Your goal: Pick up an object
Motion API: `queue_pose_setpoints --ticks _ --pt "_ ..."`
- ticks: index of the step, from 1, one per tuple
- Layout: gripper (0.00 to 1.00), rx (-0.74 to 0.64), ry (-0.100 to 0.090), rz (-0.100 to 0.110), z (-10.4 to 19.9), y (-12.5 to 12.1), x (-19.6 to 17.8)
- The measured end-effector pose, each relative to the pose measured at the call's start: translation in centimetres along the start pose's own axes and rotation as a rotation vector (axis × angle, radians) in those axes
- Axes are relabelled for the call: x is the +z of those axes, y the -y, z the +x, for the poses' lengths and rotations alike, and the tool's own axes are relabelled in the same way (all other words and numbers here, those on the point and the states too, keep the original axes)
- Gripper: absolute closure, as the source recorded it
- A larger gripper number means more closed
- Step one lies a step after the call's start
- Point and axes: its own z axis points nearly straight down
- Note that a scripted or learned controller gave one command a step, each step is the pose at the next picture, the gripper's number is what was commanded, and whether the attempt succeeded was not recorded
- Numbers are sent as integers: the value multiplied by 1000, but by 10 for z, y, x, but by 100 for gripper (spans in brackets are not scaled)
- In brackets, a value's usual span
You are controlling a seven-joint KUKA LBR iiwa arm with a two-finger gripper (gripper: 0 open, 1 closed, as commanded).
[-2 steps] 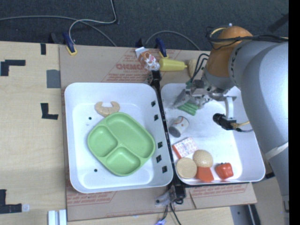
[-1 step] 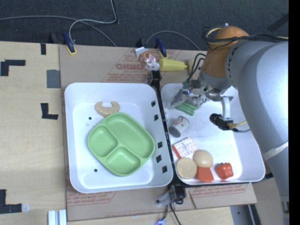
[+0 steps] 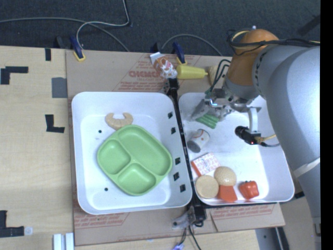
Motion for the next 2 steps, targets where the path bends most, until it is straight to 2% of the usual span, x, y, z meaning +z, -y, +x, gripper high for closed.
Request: queue_pose_setpoints --ticks 2 --pt "0 1 1 0 -2 0 0"
